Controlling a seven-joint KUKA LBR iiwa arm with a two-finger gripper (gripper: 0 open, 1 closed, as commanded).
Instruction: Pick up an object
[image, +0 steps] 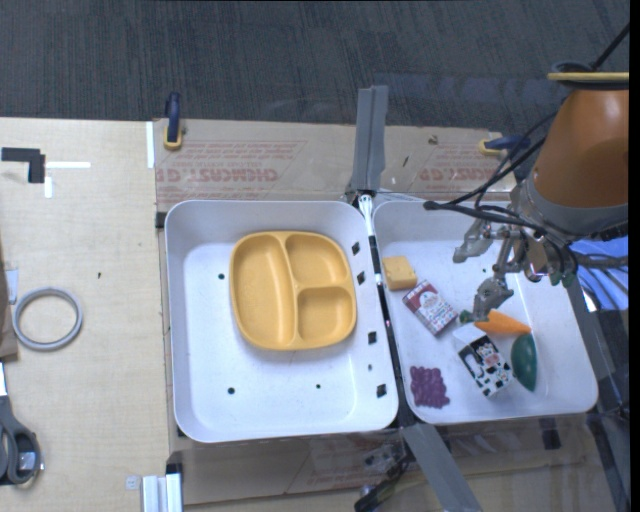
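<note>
Two white bins sit side by side on the counter; the right bin (575, 390) holds the loose items. The pincer (492, 292) hangs just above the carrot (503, 323), fingers apart, nothing between them. A sound grasp calls for a straight descent, fingers straddling the carrot's narrow width, clear of the patterned carton (484, 363). Print on the carton and the red packet (430, 306) is too small to read.

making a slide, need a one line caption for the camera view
Arm's claw hovers over the right bin above a carrot; a yellow divided plate sits in the left bin.
</note>
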